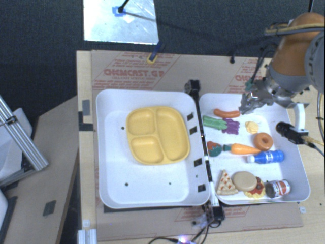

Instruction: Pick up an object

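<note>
My gripper (247, 105) hangs over the back of the right bin (299, 184), just right of a sausage (226, 113). Below that lie a green and purple toy vegetable (221, 123), a small yellow piece (252, 126), a doughnut (263, 140), a carrot (238, 148), a blue bottle (265, 157), a pizza slice (226, 183), a burger (245, 181) and a can (277, 188). Nothing shows between the fingers.
The left bin (109, 187) holds a yellow compartment tray (156, 134). A black divider (200, 136) with clips runs between the bins. A black tool (290, 132) juts over the right bin's right side. A metal plate (121, 14) lies behind the bench.
</note>
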### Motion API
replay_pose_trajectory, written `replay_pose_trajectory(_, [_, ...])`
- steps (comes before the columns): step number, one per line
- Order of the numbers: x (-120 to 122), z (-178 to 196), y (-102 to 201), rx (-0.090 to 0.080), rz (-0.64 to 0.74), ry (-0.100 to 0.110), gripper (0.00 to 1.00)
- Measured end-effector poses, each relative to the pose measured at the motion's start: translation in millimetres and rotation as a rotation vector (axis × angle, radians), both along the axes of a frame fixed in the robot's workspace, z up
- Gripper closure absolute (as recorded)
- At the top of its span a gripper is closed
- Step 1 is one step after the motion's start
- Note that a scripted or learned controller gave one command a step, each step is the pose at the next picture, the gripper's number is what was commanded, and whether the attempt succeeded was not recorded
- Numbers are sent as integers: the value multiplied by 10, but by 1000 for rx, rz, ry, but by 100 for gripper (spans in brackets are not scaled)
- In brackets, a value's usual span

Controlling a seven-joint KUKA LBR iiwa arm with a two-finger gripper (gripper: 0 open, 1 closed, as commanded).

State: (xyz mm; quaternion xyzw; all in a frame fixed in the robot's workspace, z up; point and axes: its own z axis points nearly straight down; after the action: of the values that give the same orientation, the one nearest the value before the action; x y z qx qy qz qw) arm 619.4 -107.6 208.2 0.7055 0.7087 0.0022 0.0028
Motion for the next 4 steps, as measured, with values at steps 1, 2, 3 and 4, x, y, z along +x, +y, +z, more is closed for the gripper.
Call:
replay_pose_trajectory(1, [12, 176, 1, 0, 0, 2, 100])
replay_pose_trajectory(2, [-458, 99, 365, 2, 1, 10, 100])
replay_pose_trajectory(3, [-867, 175, 767, 2, 3, 7, 100])
replay_pose_trajectory(4, [-1227, 135, 776, 1, -4, 9, 100])
